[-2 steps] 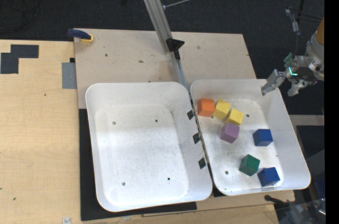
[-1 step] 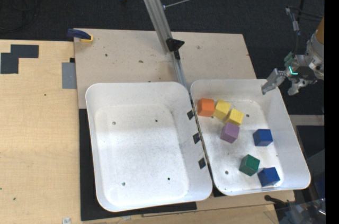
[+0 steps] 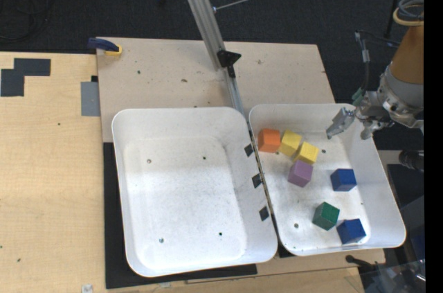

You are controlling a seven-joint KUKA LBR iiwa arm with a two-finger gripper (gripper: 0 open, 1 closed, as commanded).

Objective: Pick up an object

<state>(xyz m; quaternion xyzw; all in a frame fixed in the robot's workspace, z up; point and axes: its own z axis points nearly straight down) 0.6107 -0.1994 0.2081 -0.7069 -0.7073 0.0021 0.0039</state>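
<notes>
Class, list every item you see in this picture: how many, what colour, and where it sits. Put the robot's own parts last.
Bins: 2, white, side by side; left bin, right bin.
Orange cube: 1, right bin, upper left.
Yellow cubes: 2, beside the orange one.
Purple cube: 1, below the yellow ones.
Blue cubes: 2, right bin, right side and lower right.
Green cube: 1, by the lower blue cube.
Aluminium rail: 1, silver, slanting behind the bins.
Arm: 1, grey and orange, from the right.
Gripper: 1, above the right bin's upper right.
</notes>
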